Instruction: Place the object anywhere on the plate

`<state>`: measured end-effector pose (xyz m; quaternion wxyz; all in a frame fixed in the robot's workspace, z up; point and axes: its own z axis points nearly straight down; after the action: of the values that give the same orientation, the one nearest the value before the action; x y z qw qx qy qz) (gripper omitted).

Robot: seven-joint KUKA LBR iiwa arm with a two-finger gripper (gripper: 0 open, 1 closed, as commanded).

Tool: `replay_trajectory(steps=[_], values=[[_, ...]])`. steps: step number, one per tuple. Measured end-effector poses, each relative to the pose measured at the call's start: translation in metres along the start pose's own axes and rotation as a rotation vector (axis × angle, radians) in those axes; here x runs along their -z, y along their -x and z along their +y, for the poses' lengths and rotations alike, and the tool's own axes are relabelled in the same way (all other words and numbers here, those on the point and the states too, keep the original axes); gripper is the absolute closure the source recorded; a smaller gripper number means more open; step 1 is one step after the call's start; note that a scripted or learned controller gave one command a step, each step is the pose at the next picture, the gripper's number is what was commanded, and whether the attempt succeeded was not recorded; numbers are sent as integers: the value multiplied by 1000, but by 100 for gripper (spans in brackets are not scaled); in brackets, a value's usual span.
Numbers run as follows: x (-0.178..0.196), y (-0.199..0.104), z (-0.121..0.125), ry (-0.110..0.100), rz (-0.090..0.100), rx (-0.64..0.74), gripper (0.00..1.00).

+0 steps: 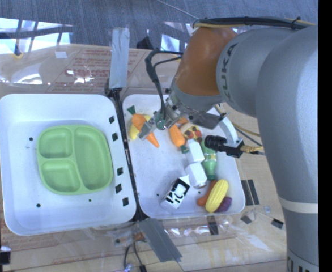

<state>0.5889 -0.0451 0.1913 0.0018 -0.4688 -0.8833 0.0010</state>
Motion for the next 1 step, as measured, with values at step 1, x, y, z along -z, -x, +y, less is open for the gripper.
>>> replay_trajectory(steps=[1], values=[[0,0,0,0,0,0,0]])
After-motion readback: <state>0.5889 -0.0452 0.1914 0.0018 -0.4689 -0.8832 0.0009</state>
